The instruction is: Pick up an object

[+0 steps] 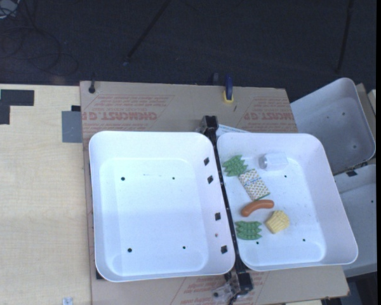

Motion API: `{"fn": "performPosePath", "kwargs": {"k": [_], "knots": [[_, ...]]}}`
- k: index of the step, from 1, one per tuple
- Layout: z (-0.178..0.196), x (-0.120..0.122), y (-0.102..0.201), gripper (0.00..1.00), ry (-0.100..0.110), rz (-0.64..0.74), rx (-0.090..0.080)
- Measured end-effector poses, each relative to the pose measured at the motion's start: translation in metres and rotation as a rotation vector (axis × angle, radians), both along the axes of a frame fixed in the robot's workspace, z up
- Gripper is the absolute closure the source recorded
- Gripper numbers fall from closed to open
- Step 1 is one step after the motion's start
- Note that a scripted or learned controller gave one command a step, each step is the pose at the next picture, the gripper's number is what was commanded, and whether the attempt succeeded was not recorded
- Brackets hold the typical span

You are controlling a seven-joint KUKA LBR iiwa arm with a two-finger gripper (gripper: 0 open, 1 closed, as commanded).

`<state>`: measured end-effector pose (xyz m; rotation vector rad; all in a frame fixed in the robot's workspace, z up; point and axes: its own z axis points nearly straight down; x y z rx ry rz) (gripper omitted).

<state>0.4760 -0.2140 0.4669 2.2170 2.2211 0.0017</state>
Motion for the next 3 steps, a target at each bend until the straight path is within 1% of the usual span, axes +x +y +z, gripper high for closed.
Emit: {"fn": "performPosePath", "kwargs": {"k": [1,2,3], "knots": [[-0.204,0.014,0.041,1.00,0.020,-0.001,0.008],[-0.096,0.025,-0.002,1.00,-0.006,-0.004,-0.004],[-0.024,0.000,-0.001,1.00,-0.003,-0.002,-0.001]]}}
